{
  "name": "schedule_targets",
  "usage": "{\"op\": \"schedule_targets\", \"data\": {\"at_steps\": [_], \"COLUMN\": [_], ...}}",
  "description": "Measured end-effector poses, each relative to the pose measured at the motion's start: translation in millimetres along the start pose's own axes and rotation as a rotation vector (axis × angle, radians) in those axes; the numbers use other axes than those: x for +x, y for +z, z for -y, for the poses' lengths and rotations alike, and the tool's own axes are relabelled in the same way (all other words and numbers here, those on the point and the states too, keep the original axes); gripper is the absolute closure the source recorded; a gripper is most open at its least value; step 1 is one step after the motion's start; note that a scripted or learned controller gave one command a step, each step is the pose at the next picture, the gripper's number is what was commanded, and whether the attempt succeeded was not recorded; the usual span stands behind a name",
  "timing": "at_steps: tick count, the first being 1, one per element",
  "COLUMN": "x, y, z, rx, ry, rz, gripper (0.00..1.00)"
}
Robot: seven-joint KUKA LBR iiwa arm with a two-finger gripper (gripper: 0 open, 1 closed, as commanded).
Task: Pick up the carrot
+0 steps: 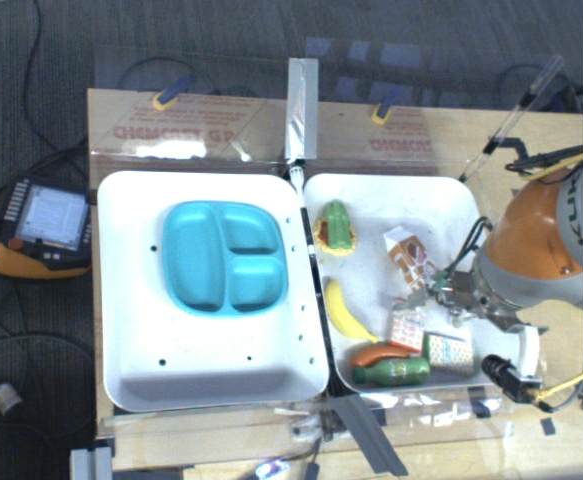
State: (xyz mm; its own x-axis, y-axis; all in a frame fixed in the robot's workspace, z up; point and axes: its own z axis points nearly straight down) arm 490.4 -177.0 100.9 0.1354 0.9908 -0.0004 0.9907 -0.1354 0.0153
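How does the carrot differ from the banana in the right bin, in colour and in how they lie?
The carrot is orange-red; the banana is yellow. The carrot lies nearly level near the bin's front wall, against a green bottle; the banana lies slanted along the left wall, farther back. Both are long, slightly curved, and lie flat in the right bin.

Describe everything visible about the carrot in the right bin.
The carrot is a small orange-red piece with a smooth, plastic-looking, toy-like surface. It lies flat and roughly crosswise near the front wall of the right bin. A green bottle-shaped item lies along its near side, apparently touching and partly covering it. The banana ends just above its left tip. The end effector is apart from it, further right.
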Motion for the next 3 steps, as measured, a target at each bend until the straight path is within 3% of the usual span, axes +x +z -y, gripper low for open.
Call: {"op": "schedule_targets", "data": {"at_steps": [1,2,3], "x": [2.4,-17.7,3.2], "y": [-12.0,-125.3,-49.3], "z": [-2.3,2.8,7.2], "rx": [-0.003,0.019,0.02], "ry": [-0.003,-0.101,-0.128], "rz": [-0.005,0.0,-0.003], "gripper": [1.0,1.0,1.0]}}
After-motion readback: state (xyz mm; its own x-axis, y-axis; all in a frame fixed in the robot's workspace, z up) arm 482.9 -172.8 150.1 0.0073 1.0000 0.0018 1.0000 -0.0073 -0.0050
